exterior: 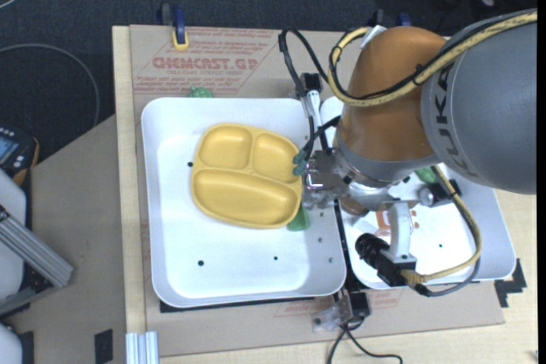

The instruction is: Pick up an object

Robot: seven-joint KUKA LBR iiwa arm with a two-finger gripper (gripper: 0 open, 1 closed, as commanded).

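Observation:
A yellow divided plate (243,176) with three compartments lies in the left bin (230,268), toward its right side. A small green object (298,222) peeks out at the plate's lower right edge. My gripper (312,180) hangs at the plate's right rim, near the wall between the two bins. The grey and orange wrist covers most of it from above.
The right bin (478,243) is largely hidden under the arm; a green piece (425,176) and a small orange-and-white item (399,226) show in it. Cables run over the divider. A bit of green (201,93) lies behind the left bin.

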